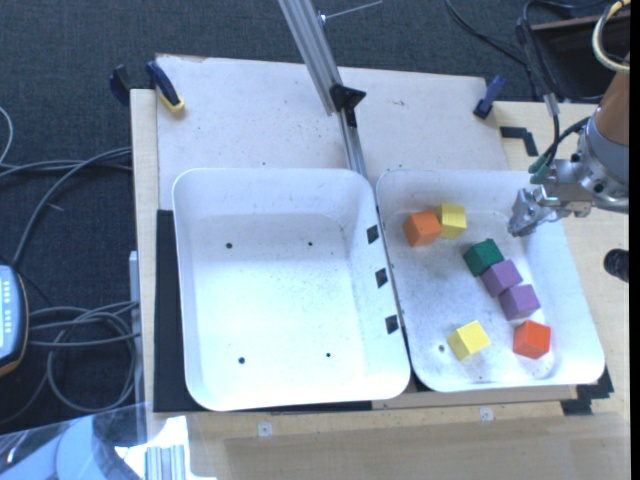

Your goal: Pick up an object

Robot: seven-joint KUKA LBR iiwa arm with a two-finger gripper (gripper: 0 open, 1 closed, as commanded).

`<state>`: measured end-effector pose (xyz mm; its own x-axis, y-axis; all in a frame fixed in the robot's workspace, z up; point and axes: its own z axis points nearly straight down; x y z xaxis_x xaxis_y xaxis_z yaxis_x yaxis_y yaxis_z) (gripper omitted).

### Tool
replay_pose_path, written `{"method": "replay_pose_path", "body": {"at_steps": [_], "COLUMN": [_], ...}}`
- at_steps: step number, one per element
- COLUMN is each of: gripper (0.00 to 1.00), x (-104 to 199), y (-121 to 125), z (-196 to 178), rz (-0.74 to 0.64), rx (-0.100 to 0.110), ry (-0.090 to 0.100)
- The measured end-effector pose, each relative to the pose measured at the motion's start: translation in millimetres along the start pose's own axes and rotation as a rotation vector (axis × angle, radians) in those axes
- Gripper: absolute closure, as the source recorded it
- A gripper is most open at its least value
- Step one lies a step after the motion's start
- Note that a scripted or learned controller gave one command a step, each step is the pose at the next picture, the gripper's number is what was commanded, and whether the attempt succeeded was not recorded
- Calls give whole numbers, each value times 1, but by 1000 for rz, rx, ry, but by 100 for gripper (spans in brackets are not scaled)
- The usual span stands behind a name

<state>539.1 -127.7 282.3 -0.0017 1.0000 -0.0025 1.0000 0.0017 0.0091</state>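
From the overhead camera I see all the blocks gathered in the right bin (578, 298), so that is my picking side. The left bin (200, 228), on the other side of the shared rim, looks kept for drops.

Taking the green cube (483, 256) as my landmark: an orange cube (422, 227) and a yellow cube (453, 219) sit touching each other up and to its left. Two purple blocks (509, 287) run in a line from its lower right corner. Farther below it lie another yellow block (468, 340) and an orange-red block (531, 339), apart from each other.

The gripper (524, 217) hangs just right of and above the green cube, over the bin's far right side, with nothing between its tips. Whether the pincer is spread or closed I cannot tell.

I can read no labels or writing anywhere.
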Motion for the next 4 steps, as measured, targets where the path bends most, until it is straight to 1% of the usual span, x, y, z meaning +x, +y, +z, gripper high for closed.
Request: {"method": "replay_pose_path", "body": {"at_steps": [1, 2, 3, 4], "gripper": [100, 100, 100, 100], "x": [46, 105, 155, 199], "y": [8, 19, 28, 40], "z": [14, 28, 41, 42], "rz": [-4, -5, -5, -4], "rx": [11, 12, 13, 8], "ry": [5, 5, 5, 4]}}
